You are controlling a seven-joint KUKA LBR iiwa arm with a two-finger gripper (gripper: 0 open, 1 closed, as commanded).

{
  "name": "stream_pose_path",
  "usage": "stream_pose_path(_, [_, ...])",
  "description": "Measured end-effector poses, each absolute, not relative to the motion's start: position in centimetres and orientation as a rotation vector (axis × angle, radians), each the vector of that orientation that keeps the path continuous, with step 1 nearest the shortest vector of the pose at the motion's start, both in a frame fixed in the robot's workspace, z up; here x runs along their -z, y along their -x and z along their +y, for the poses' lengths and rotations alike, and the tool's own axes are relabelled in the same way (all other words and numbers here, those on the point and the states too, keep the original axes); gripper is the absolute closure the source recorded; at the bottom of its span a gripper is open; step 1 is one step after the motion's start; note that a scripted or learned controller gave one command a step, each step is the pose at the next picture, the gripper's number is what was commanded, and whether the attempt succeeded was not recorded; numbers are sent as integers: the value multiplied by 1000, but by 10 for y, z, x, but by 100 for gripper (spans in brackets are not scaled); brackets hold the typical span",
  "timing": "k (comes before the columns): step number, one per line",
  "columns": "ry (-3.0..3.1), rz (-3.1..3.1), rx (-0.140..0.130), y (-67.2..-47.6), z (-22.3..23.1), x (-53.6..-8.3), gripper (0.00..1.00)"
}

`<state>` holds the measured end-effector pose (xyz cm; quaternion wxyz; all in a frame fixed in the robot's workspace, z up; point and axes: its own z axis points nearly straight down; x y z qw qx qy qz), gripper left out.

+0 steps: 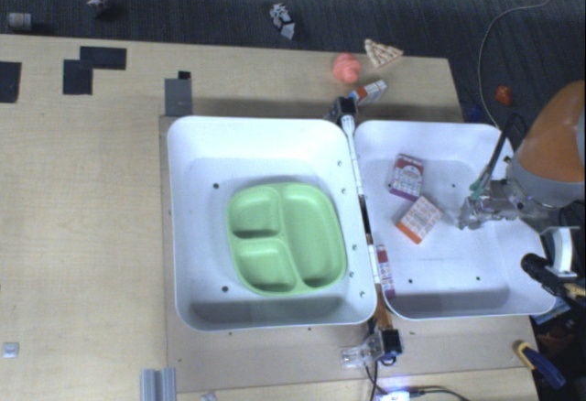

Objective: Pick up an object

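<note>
Orange-white box (418,220) lies flat on the right bin (458,298) floor, just beside my claw (471,212); whether it's spread or pinched, can't tell. Flat box could skid sideways, or I nip the purple carton (406,176) nearby.

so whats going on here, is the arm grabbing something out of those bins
A grey arm with an orange band reaches in from the right over the right bin. Its gripper hangs low, just right of an orange-and-white packet, with a red-and-white packet a little farther up the bin. Nothing is visibly held, so the pick is not yet done. The left bin holds a green divided tray, untouched. A few small items lie on the bench and floor beyond the bins.
</note>
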<state>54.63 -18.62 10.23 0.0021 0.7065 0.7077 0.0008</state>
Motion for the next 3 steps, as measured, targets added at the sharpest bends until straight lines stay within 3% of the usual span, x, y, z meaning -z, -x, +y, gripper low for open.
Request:
stream_pose_path(1, [-2217,2222,-3,-546,-185,-102,0])
stream_pose_path(2, [-2212,2219,-8,-498,-127,-87,0])
stream_pose_path(3, [-2207,2215,-14,-501,-127,-99,100])
